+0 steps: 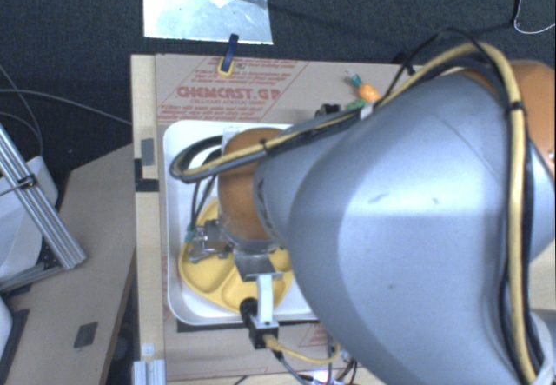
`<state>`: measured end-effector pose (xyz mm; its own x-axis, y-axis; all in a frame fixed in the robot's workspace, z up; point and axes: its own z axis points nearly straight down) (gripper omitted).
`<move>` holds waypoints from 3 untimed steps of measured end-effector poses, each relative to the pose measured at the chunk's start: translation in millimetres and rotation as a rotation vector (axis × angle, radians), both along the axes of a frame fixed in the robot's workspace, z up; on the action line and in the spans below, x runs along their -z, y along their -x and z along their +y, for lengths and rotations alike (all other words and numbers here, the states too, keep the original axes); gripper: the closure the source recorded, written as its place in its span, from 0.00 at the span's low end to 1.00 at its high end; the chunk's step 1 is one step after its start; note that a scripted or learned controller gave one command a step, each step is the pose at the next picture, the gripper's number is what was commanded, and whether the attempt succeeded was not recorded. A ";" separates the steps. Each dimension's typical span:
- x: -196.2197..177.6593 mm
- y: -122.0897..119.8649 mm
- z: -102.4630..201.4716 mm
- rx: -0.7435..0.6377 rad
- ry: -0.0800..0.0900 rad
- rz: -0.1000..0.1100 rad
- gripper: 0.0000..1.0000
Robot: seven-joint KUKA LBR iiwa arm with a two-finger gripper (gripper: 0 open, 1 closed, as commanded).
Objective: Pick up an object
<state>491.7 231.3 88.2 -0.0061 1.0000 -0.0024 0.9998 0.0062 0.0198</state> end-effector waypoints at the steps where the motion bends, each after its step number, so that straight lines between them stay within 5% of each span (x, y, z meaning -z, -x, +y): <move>1: 0.5 1.6 -73.6 0.009 -0.011 0.010 0.00; 2: 1.6 -14.4 3.6 0.000 0.001 0.013 0.00; 3: -122.2 -102.0 -2.3 0.002 -0.007 0.000 0.00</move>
